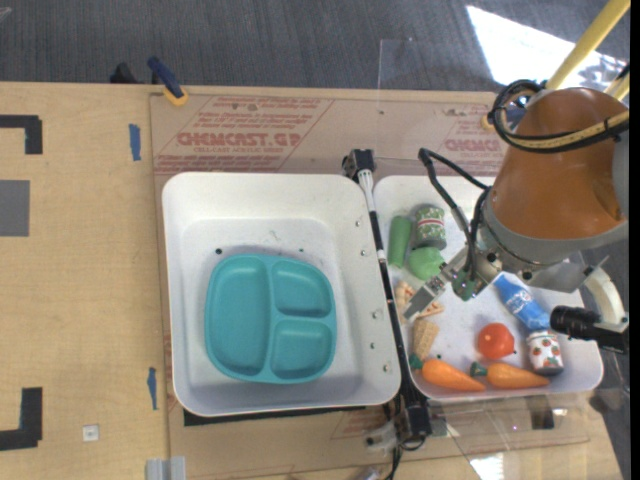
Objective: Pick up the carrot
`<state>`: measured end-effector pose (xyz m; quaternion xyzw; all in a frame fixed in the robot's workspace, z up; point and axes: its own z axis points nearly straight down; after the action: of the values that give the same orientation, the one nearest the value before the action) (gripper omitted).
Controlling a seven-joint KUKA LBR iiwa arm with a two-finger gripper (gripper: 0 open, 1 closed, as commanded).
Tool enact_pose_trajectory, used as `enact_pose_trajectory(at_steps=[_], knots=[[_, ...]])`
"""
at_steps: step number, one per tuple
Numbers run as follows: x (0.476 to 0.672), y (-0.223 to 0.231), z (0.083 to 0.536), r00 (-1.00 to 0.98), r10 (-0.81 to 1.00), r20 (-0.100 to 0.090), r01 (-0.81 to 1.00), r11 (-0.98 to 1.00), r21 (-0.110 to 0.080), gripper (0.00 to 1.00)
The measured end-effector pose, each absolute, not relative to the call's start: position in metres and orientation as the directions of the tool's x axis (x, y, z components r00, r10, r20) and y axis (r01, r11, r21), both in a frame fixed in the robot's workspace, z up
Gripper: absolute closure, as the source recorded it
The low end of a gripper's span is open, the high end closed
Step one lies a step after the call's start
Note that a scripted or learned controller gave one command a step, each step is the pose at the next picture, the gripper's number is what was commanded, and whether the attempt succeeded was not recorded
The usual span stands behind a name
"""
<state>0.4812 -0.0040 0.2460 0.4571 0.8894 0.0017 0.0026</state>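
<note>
Grey arm with orange band enters from the right and bends down over the right shallow white bin, its bulk covering that bin's upper right part. The hand hangs low at the bin's left-centre, pointing down and left, over a pale wedge-shaped piece. Whether its fingers are apart or together cannot be told; they are small and blurred against the clutter, and nothing is visibly caught between them. Two orange carrots with green tops lie along the bin's near wall: one carrot at the near left, a second carrot just right of it, tips nearly meeting. Both are well apart from the hand. A red tomato-like ball sits just above them. A blue packet is partly under the arm. Green pieces and a small green-labelled can lie toward the bin's far left. The left white bin holds a teal divided plastic tray. The brown tabletop carries both bins.
</note>
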Motion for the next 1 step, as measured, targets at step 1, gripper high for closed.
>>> enact_pose_trajectory(at_steps=[1], knots=[[0.4849,-0.0336,0.2994,-0.782,0.623,-0.008,0.623,0.783,0.005,0.00]])
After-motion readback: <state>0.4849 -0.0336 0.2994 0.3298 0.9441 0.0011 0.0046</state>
